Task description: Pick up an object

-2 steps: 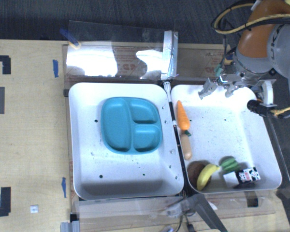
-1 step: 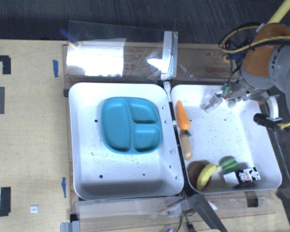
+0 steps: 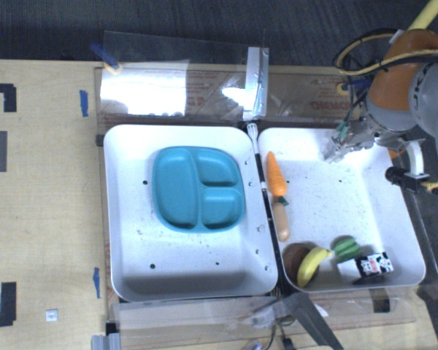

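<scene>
Camera view: one blue tray [image 3: 198, 189], one carrot [image 3: 276, 175], one banana [image 3: 312, 265].

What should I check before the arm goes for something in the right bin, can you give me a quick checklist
1. Gripper over the right white bin: ok, near its far corner.
2. Gripper carrying nothing: cannot tell, too small and blurred.
3. Orange carrot-shaped toy reachable: ok, but it lies along the bin's left wall.
4. Yellow banana toy free to grasp: not ok, it touches the brown round object.
5. Green object and black-and-white box separated: not ok, packed together at the near edge.
6. Blue divided plastic tray out of the way: ok, in the left white bin.
</scene>
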`<state>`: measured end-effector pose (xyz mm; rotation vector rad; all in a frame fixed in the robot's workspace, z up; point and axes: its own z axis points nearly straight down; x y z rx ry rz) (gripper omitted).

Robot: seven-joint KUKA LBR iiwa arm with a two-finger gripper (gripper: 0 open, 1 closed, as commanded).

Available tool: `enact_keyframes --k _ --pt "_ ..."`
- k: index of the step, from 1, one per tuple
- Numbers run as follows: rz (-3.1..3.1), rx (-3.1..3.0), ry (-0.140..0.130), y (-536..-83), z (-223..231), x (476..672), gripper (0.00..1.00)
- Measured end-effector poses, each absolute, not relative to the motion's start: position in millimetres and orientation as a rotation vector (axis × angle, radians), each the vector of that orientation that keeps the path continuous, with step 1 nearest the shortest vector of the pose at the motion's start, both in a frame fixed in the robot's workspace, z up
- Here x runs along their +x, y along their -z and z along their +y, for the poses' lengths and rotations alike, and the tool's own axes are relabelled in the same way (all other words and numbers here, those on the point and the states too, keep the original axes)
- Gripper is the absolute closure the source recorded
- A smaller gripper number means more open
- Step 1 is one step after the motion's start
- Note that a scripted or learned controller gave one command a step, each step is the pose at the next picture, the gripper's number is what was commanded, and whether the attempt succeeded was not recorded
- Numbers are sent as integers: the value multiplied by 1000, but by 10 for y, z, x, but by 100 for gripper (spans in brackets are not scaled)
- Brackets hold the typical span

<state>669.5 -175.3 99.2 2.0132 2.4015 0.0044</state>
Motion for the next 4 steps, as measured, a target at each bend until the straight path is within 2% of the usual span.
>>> enact_keyframes --k 1,2,3,4 --pt "2403 2014 -3 -983 -1751 6692 0" --pt "2238 2201 -4 -1265 -1214 6681 0" --pt "1966 2445 -5 -1623 -1077 6677 0" --pt "2167 2280 5 -1061 -1354 6657 0"
